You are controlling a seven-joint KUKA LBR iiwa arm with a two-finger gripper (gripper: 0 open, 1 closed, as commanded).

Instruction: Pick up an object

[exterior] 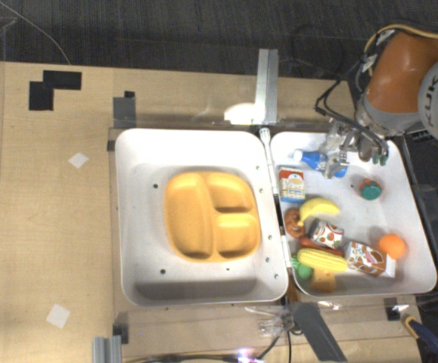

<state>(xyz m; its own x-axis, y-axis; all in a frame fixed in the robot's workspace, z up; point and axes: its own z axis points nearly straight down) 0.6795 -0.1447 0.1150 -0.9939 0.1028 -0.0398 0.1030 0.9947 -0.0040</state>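
- The gripper [345, 151] hangs over the far end of the right bin [419, 242], right above a small blue-and-white bottle [317, 159]; I cannot tell how it is set.
- The bottle lies on its side beside a small carton [291, 184].
- It looks light, rigid and smooth, so likely to roll; pinching across its middle seems safest.

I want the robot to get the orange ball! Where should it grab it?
Probably straight down from above, fingers closing across the middle of the orange ball. It is round, so any pair of opposite sides works. It sits apart near the right bin's right wall, with a carton at its left.
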